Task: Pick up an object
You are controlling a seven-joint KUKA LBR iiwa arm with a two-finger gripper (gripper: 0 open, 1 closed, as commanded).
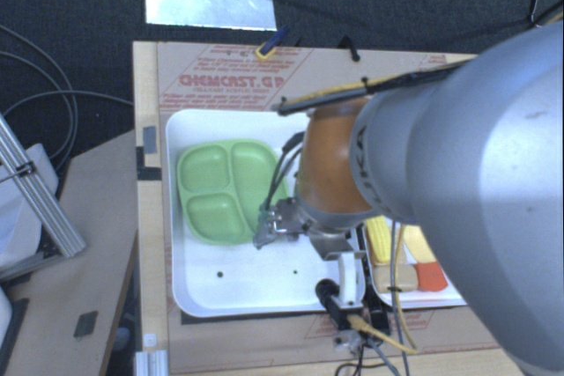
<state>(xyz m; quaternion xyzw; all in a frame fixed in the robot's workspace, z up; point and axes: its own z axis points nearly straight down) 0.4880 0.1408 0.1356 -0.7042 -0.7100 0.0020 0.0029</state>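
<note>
Hand (264,235) touching glossy green compartmented tray (220,189).

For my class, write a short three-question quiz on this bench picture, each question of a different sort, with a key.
1. True or false: the green tray lies in the left bin.
2. How many compartments does the green tray show? A) one B) three C) six
3. Fill in: the gripper hangs at the tray's lower ______ corner.

Key
1. True. It sits in that bin's upper left part.
2. B. Two on top, one wide one below.
3. Right. The arm covers much of the right bin, where a yellow item and an orange item peek out.
</note>
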